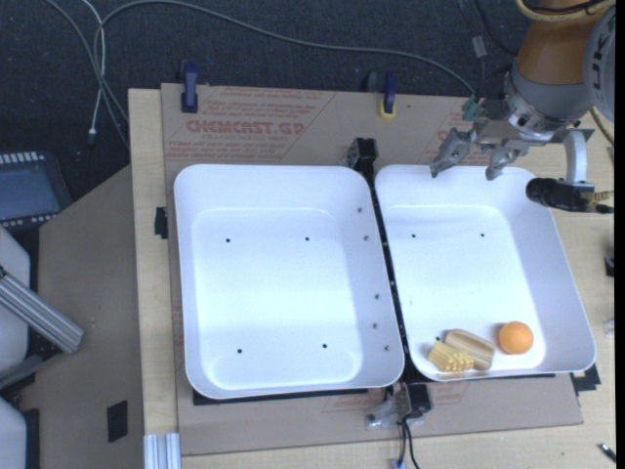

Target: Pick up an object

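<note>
camera view: pincer (473, 158) spread, nothing held; arm (566, 37) cut off top-right.

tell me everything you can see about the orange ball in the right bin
The orange ball is small, round and evenly orange, with a smooth, slightly matte look like plastic or foam. It sits on the floor of the right bin, in the near right corner close to the rim. Just to its left lie a tan bread-like piece and a yellow corn piece; the bread piece is very close, but contact cannot be told. The gripper is over the bin's far edge, well away from it.
</note>
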